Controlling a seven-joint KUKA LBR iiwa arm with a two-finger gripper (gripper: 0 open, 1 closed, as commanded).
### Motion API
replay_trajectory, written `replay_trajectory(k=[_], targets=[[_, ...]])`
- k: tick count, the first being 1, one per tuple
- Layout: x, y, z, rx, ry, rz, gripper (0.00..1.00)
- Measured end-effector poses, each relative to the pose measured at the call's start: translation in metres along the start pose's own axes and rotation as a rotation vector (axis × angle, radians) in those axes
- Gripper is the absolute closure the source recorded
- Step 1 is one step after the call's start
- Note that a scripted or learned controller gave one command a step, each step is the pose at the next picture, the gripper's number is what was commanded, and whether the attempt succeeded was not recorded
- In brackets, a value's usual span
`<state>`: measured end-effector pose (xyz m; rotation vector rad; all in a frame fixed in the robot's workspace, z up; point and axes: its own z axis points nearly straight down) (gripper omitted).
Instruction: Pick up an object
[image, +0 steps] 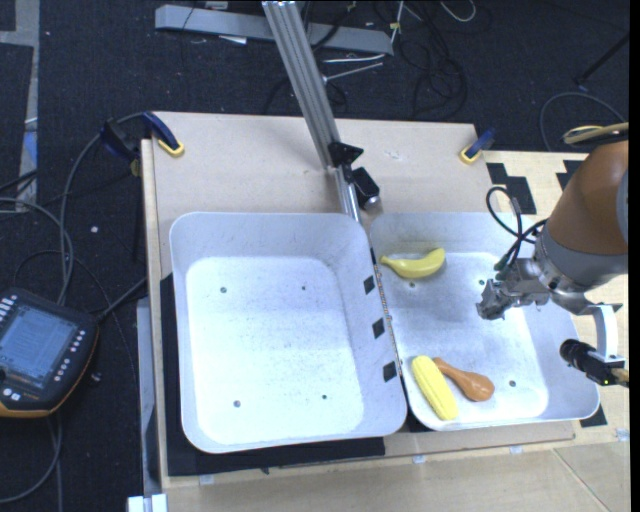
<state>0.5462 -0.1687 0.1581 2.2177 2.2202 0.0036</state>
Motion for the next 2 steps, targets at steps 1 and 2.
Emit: replay_trajectory(k=[1,2], targets=[[0.008,0.001,-0.059,-0.001,0.000,0.000,1.00],[0.004,0.011,-0.114,0.000,0.000,0.001,1.00]])
